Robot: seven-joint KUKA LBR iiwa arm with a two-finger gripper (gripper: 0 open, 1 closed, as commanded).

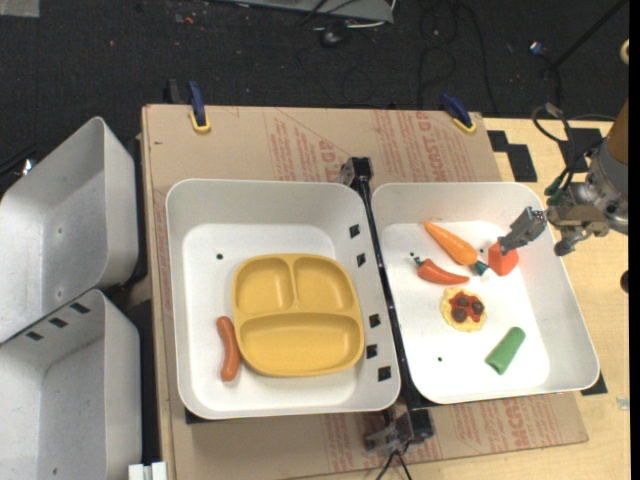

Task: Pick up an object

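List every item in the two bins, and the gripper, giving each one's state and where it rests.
yellow divided plate: flat, left bin
sausage: beside plate, left bin
carrot: lying, right bin
red pepper: lying, right bin
tart: flat, right bin
green piece: lying, right bin
red piece: under gripper

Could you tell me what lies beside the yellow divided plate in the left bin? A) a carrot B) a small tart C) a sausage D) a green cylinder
C: the sausage lies along the left edge of the yellow divided plate in the left bin.
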